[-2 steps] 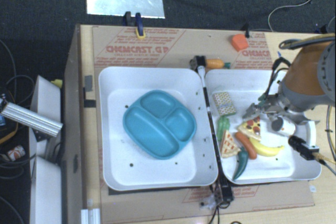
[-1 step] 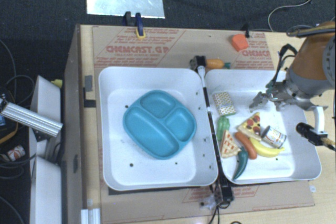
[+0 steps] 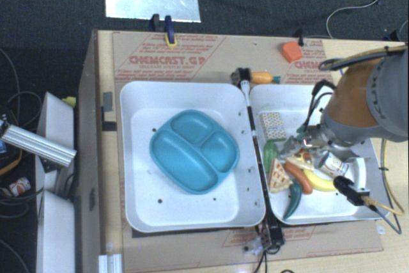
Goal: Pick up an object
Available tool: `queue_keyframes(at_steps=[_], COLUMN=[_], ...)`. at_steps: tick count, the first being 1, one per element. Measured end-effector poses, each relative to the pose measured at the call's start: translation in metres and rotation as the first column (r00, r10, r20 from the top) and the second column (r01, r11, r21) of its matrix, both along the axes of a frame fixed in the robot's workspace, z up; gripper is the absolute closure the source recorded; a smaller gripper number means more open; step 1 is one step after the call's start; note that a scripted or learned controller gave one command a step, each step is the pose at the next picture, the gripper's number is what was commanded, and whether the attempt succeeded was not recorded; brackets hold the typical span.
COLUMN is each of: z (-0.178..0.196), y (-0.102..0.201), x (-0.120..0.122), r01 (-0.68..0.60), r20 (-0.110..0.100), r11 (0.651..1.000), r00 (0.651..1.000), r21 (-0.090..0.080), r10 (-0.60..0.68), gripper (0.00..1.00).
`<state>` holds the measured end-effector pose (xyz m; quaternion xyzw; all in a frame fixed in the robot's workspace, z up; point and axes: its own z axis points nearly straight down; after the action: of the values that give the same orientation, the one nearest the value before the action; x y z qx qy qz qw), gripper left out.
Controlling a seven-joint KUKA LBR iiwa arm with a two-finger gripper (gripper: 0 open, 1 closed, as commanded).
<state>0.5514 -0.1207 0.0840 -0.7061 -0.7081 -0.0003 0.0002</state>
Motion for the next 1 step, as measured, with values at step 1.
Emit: queue_keyframes(at_steps=[1], z=[0.0009], y=[-0.0375], x=[0.064], r01=[0.0], r20=[0.003], r11=[1.0], r00=[1.0], r21=[-0.002], r10=[0.0], gripper=[0.0])
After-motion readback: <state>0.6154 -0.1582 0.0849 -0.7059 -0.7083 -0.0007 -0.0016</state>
